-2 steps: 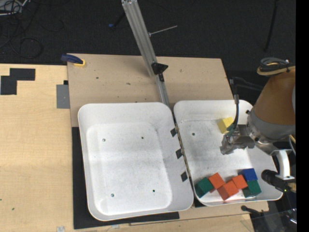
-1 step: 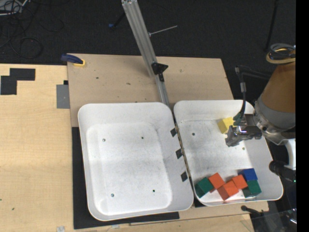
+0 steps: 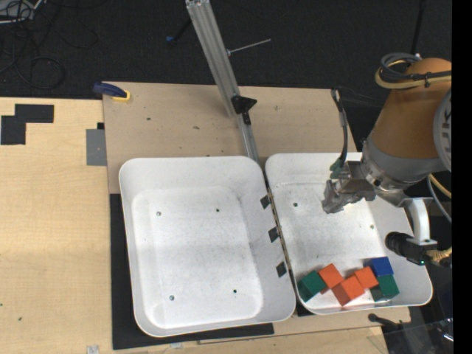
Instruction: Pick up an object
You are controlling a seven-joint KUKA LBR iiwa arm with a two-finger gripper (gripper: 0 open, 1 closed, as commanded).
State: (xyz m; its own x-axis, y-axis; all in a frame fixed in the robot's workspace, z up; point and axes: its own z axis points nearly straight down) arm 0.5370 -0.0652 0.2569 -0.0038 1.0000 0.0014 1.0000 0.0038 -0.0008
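Observation:
Several small blocks lie bunched in the near corner of the right bin (image 3: 317,175): a green block (image 3: 312,283), an orange block (image 3: 330,275), another orange block (image 3: 350,289), an orange block (image 3: 366,276), a blue block (image 3: 380,266) and a dark green block (image 3: 384,289). My gripper (image 3: 335,197) hangs over the middle of the right bin, well up-left of the blocks, with bare white floor under it. Nothing shows between its fingers. The grey arm with its orange band (image 3: 409,109) comes in from the right.
The left bin (image 3: 147,175) sits beside the right one, with black clips (image 3: 273,234) along the shared wall. A slanted aluminium rail (image 3: 218,57) rises behind the bins. A blue-and-yellow clamp (image 3: 112,91) lies at the board's far left corner.

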